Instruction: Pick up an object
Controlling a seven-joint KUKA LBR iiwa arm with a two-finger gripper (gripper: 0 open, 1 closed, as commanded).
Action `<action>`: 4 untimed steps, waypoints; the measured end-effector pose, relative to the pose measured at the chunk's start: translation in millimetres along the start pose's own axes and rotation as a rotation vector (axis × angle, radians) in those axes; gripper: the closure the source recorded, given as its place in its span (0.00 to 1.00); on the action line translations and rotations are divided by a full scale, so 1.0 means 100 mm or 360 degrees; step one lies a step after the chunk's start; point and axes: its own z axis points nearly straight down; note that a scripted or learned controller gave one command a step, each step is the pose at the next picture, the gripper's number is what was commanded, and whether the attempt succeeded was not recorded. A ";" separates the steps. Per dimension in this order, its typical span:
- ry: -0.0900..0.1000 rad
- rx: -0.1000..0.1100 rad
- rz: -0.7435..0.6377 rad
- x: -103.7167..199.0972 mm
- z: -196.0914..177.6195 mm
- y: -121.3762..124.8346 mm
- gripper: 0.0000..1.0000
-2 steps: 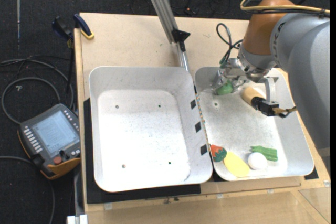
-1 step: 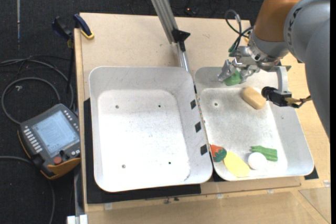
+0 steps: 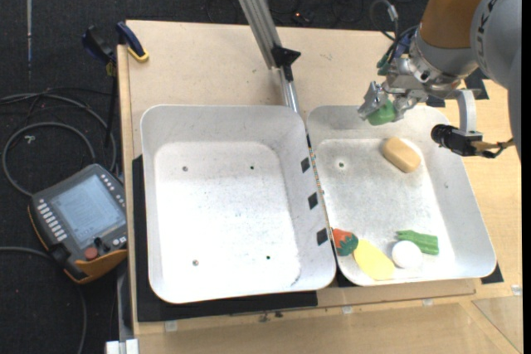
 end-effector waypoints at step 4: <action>0.0005 0.0014 -0.0015 1.51 -0.55 -0.40 1.00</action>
